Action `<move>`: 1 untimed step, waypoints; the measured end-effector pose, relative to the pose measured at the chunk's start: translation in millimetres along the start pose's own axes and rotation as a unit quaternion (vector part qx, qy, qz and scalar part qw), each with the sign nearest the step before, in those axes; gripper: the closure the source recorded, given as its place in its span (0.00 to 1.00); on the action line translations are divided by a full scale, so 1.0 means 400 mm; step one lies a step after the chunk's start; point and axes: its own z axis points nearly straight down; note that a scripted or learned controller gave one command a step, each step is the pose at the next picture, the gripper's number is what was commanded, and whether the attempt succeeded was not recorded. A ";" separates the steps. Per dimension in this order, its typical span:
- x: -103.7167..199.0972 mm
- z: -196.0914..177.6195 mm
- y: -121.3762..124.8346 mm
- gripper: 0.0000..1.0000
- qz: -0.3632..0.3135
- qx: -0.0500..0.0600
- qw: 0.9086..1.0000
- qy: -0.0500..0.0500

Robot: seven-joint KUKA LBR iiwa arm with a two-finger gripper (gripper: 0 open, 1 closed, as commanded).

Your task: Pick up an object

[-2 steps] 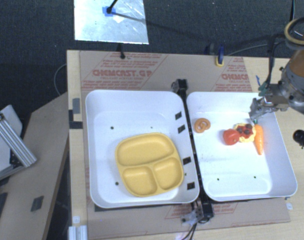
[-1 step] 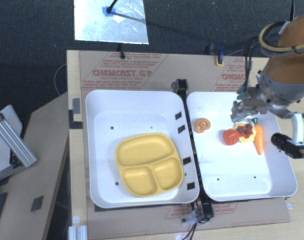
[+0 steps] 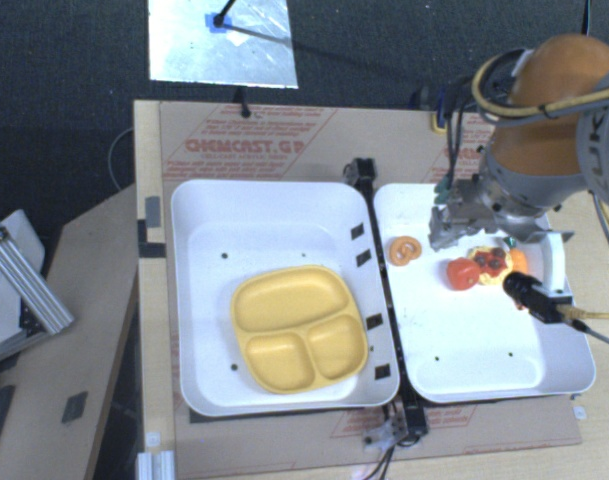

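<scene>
The arm's bulk covers the far right corner of the right bin (image 3: 484, 388), and the jaws (image 3: 452, 230) sit low over that bin's back; I cannot tell how far apart they stand or whether anything is between them. Just beside them lie one small orange ring (image 3: 404, 251) and one red piece (image 3: 462, 273), touching a cluster (image 3: 497, 260) of dark and orange bits, perhaps toy food, too jumbled to count. The left bin (image 3: 209, 228) holds one yellow tray (image 3: 297, 326) with three compartments. Both bins rest on the worktop (image 3: 249, 133).
</scene>
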 end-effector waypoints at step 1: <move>0.132 0.012 -0.052 1.00 0.000 0.001 1.000 0.000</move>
